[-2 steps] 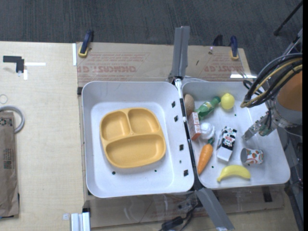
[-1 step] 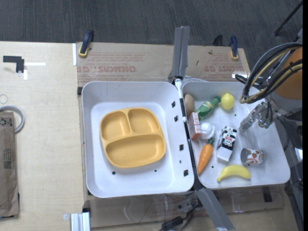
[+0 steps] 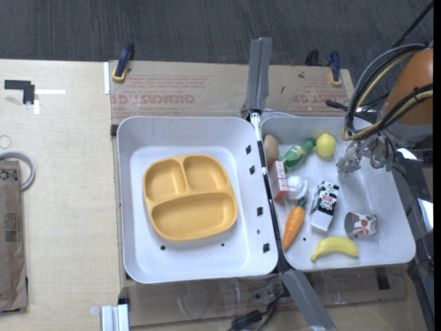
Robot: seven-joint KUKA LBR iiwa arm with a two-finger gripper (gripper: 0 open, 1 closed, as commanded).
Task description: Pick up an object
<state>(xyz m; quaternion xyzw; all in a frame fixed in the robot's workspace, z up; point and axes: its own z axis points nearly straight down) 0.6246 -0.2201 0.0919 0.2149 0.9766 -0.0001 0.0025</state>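
Observation:
The right bin (image 3: 386, 254) holds a yellow lemon (image 3: 326, 145), a green bottle (image 3: 298, 153), a brown potato (image 3: 271, 147), a red-brown carton (image 3: 279, 179), a white round piece (image 3: 296, 185), an orange carrot (image 3: 293, 227), a cow-print milk carton (image 3: 324, 205), a small printed can (image 3: 361, 224) and a banana (image 3: 335, 248). My gripper (image 3: 349, 163) hangs over the bin's upper right part, just right of the lemon. Nothing shows between its fingers.
The left bin (image 3: 131, 205) carries a yellow divided plate (image 3: 189, 196). A metal divider post (image 3: 258, 74) rises between the bins at the back. Black cables (image 3: 375, 74) loop above the arm's orange band (image 3: 413, 88) at the right. A brown paper bag (image 3: 10, 233) lies far left.

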